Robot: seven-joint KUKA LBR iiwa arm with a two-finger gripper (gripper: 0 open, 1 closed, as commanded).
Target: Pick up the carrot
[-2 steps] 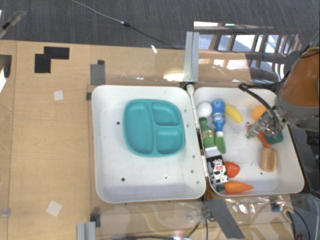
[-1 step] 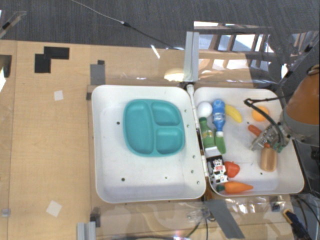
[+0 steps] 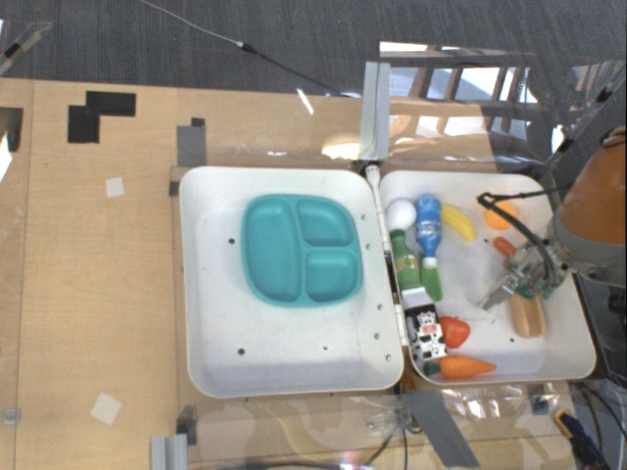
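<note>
So the carrot lies along the right bin's front wall, long axis roughly parallel to that wall with its tip pointing right, while the hand hovers farther back and right of it, fingers slightly apart, holding nothing.

Grey arm with orange band

The grey KUKA arm carries a broad orange band; black cables loop toward 9 o'clock.

Bright, even light falls from above. Glare washes the tabletop near the upper middle of the frame, by the metal post. The white bins hold soft, faint shadows. Focus is slightly soft, and the right edge is blurred.
</note>
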